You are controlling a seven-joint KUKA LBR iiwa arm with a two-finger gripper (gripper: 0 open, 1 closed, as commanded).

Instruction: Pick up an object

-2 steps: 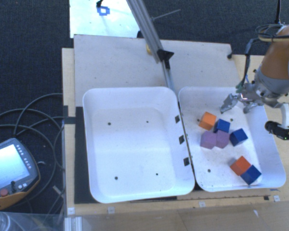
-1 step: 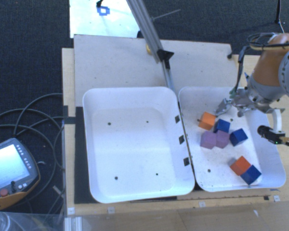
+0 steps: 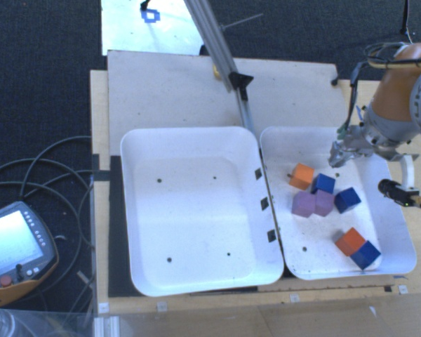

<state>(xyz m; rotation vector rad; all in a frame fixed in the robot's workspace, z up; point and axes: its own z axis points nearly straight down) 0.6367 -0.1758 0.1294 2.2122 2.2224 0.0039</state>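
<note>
Seven matte, hard-edged cubes are seen in the right shallow white plastic bin (image 3: 400, 248); the orange cube (image 3: 302, 176) and small blue cube (image 3: 324, 183) are found just below-left of the grey metal two-finger gripper (image 3: 339, 155), apart from it; nothing is seen held; how far the gripper is parted cannot be told, its tip being blurred.

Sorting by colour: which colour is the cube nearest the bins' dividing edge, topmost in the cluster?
Orange cube, seen in the camera view.
</note>
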